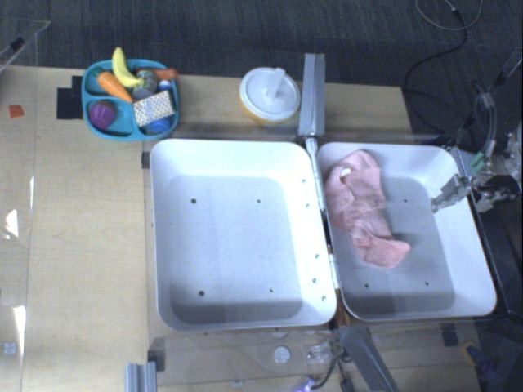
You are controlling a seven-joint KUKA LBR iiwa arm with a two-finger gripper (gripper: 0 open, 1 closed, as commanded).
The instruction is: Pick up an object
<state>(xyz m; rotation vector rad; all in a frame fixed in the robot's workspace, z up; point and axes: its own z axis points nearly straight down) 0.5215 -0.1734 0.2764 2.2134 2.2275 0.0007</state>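
We see a crumpled pink cloth (pixel 364 211) lying in the right bin (pixel 458 300), against its left wall. The left bin (pixel 237 235) sits just beside it. At the right bin's right rim the gripper (pixel 451 193) shows partly, apart from the cloth. Farther back on the bench (pixel 73 243) stand a white lidded cup (pixel 270 94) and a blue tray of toy food (pixel 129 99).
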